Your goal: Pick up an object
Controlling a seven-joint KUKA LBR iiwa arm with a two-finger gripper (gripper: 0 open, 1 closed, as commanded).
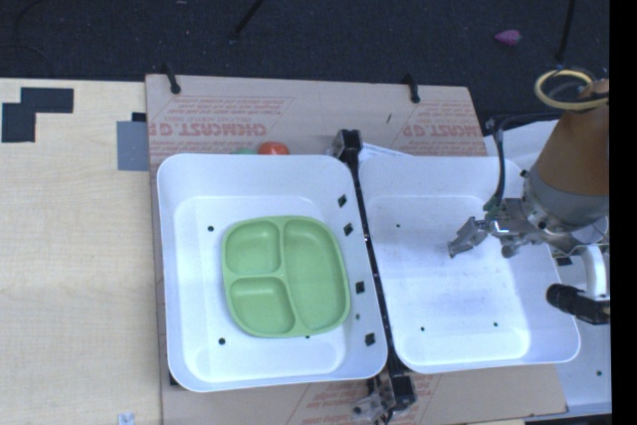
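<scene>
Pincer (468, 242) hangs over the right bin (438, 353), fingers spread, gripping nothing. Target: green divided plate (286, 276), flat in the left bin (189, 214). Judged light, stiff, slick plastic; grip its raised rim or a divider ridge.

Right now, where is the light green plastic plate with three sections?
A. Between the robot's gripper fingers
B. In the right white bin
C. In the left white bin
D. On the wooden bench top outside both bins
C. The light green plastic plate with three sections lies flat on the floor of the left white bin, while the gripper hangs over the right white bin, away from it.
</scene>
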